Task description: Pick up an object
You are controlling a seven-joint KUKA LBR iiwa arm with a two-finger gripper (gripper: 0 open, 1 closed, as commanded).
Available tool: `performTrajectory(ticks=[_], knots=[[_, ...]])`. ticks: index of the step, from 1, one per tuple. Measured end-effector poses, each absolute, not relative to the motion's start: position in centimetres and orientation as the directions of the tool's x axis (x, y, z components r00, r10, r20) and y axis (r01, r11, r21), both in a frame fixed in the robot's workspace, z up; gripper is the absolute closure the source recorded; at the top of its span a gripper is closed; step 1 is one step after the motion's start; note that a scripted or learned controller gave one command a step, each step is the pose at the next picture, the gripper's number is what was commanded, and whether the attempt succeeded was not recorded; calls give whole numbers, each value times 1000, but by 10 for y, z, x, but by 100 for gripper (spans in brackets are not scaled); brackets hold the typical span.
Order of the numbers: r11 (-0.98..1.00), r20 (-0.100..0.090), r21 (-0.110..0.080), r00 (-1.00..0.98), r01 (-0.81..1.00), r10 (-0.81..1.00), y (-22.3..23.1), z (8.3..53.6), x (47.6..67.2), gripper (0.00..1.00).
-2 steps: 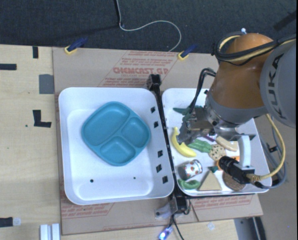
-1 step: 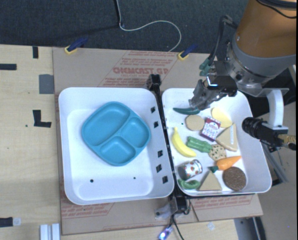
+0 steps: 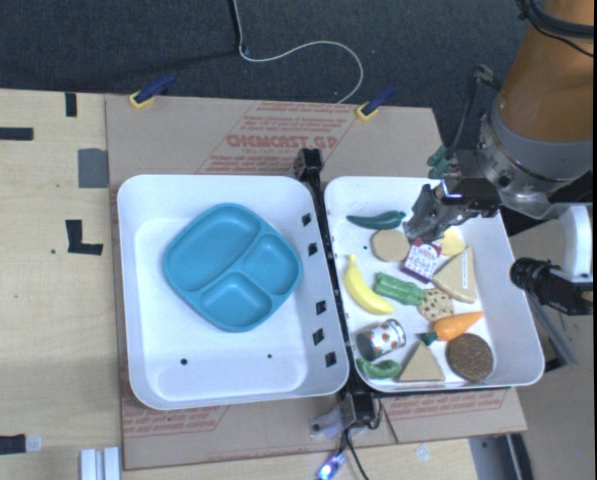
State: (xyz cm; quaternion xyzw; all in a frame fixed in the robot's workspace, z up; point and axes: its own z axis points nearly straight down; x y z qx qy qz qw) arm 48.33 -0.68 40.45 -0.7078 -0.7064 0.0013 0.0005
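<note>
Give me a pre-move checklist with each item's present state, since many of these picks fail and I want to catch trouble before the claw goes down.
1. Claw is over the right bin, where the toys lie: ok.
2. Claw already holds something: cannot tell.
3. Something lies beneath the claw: ok, the small purple-and-white packet lies just below it.
4. Target stands apart from its neighbours: not ok, the packet is crowded by the green pickle and the sandwich wedge.
5. Left bin has room: ok, it holds the blue divided plate, with bare floor around it.
</note>
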Motion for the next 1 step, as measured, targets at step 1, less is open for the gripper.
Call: performTrajectory(ticks=[1], knots=[[9, 1, 2, -9, 1000, 1000, 75, 433, 484, 100]])
